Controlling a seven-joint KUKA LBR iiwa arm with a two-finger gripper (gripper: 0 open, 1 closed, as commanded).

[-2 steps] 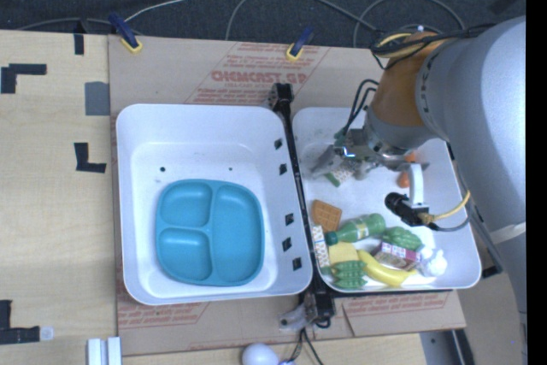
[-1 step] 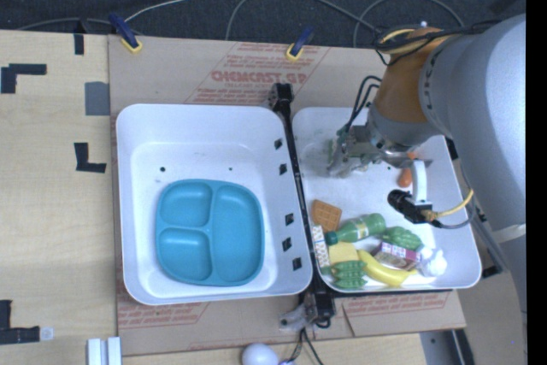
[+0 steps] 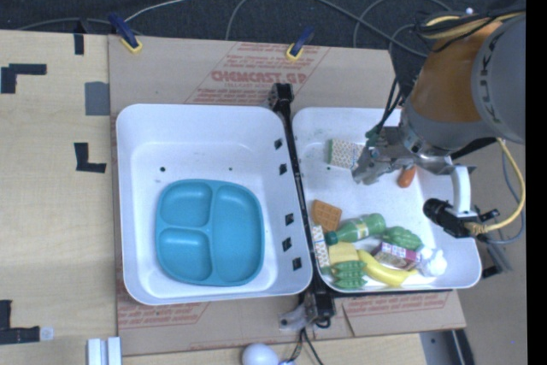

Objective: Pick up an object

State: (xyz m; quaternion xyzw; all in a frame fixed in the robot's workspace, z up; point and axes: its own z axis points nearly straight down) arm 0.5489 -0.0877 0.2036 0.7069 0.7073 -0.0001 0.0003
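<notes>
Arm over right bin (image 3: 444, 269) — gripper (image 3: 369, 167) down near the bin's upper middle.

We see the gripper just right of a small pale checkered packet (image 3: 344, 153), which lies flat by the bin's top-left; we can't tell if the fingers are wide or narrow, & nothing shows between them. An orange bit (image 3: 407, 176) sits just beside the wrist. Rest of the pile is at the bin's near edge: tan cracker-like square (image 3: 326, 213), green bottle (image 3: 360, 228), banana (image 3: 382, 270), dark green pieces, a wrapped item w/ red label. Left bin (image 3: 137, 184) holds a blue 3-section plate (image 3: 208, 232). Both bins rest on brown cardboard (image 3: 171, 77) atop a pale wood bench (image 3: 43, 209) — dark carpet & cables behind.
</notes>
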